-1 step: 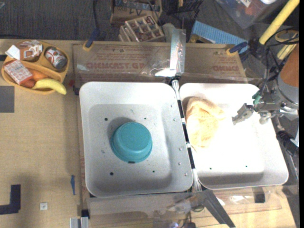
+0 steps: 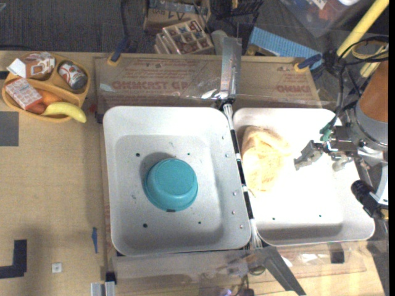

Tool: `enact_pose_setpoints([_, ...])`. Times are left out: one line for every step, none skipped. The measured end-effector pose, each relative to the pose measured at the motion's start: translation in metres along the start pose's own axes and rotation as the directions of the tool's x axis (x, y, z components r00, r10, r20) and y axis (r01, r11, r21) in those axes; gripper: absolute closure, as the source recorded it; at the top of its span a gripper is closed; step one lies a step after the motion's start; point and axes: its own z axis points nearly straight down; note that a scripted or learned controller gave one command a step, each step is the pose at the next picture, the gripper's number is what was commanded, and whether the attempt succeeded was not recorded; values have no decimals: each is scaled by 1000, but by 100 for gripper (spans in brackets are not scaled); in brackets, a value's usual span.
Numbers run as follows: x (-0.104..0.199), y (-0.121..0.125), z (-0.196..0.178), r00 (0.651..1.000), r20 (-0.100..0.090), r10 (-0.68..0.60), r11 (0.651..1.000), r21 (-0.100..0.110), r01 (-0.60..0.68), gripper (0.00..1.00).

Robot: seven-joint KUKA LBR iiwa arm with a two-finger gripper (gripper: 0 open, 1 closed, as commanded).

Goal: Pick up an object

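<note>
On the bench (image 2: 55, 184), two white bins (image 2: 123, 134)

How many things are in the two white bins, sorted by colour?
Teal: 1, the upside-down bowl in the left bin.
Pale yellow: 1, the crumpled soft thing in the right bin.
Total: 2.
The tool hovers over the right bin, beside the yellow thing.

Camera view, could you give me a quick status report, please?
Gripper over right bin, holding nothing. Yellow object beside it, untouched. Teal bowl in left bin.
</note>
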Motion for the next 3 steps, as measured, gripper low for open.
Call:
enact_pose_setpoints([22,73,46,978,4,-208,978,-5,208,0])
enact_pose_setpoints([-4,93,168,952,5,-305,952,-10,305,0])
enact_pose_setpoints([-6,94,157,954,5,-300,954,-14,300,100])
